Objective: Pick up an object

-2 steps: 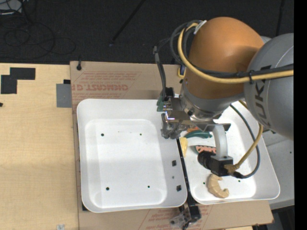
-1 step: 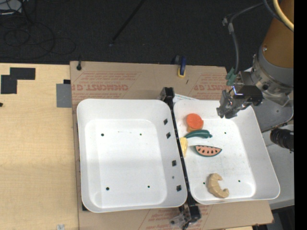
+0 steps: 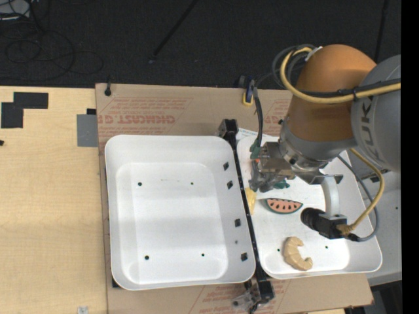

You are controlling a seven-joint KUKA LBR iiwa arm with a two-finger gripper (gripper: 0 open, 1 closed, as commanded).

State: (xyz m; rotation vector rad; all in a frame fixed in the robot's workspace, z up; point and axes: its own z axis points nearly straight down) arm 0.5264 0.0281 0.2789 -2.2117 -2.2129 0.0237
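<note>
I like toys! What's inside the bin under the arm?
A watermelon slice and a tan curved piece lie in the bin. The arm covers its far part, so anything there is hidden.

Two bins side by side on board (image 3: 163, 110), inner walls touching. L bin (image 3: 118, 175) to left, R bin (image 3: 366, 257) to right. In R bin: slice (image 3: 283, 206) approx. mid, croissant (image 3: 297, 253) in front of it, apart. Gripper (image 3: 265, 175) over R bin's rear-left, just behind slice.
</note>
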